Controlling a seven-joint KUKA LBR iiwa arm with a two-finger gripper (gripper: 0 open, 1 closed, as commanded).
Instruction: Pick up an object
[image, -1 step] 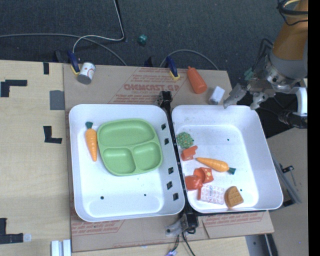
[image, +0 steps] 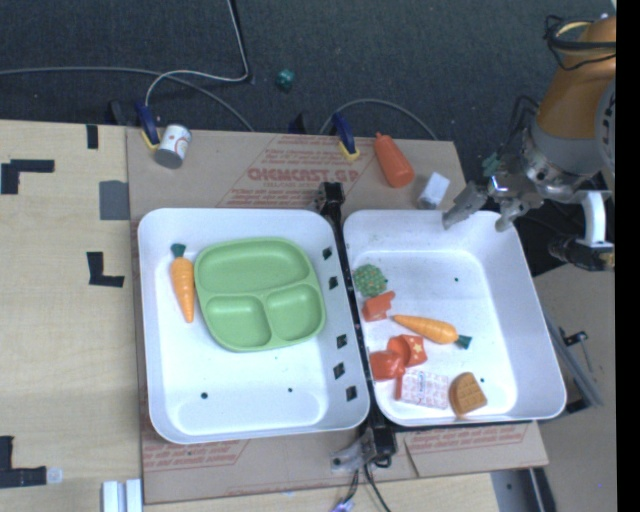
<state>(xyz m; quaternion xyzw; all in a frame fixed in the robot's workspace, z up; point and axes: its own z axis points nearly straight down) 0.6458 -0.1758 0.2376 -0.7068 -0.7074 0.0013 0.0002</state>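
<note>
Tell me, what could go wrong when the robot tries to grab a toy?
1. The pincer hangs over the right bin's far rim, so it may bump that rim on the way down.
2. The red pieces, pink packet and bread lie close together, so it might nudge one while grabbing another.
3. The carrot is slim and lies at a slant, so it could slip away.
</note>
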